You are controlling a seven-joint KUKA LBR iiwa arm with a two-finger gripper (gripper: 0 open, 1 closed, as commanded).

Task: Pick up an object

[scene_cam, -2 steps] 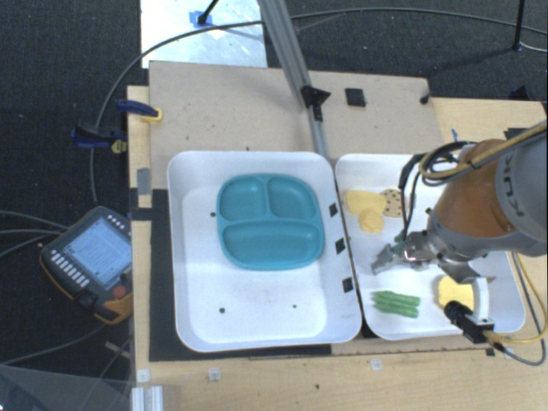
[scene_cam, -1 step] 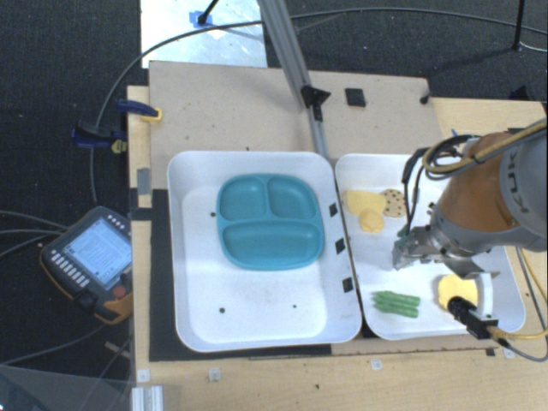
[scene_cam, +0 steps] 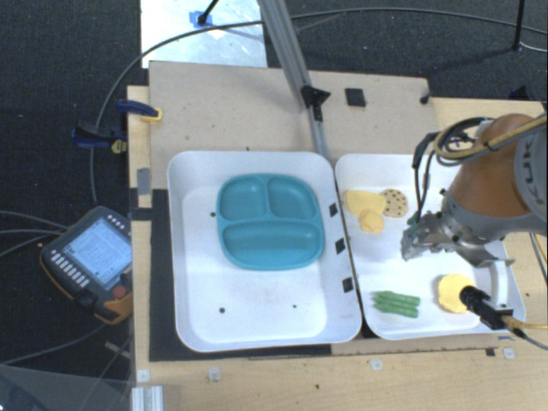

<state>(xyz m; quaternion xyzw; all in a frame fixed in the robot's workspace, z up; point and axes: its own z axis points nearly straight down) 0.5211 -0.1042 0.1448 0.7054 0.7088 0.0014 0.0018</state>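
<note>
In the right bin [scene_cam: 351, 229] lie a yellow cheese-like wedge [scene_cam: 362, 201], a small yellow round piece [scene_cam: 371, 222], a speckled cookie [scene_cam: 394, 201], a green bean pod [scene_cam: 396, 303] and a yellow round item [scene_cam: 452, 293]. My gripper [scene_cam: 416, 243] hangs over the middle of this bin, right of the small yellow piece and above the green pod. Nothing shows between its fingers from this angle.
The left bin [scene_cam: 197, 306] holds a teal divided plate [scene_cam: 271, 221]. A metal pole [scene_cam: 291, 54] slants across the bench at the back. A teach pendant [scene_cam: 90, 259] lies off the bench's left side, with cables around it.
</note>
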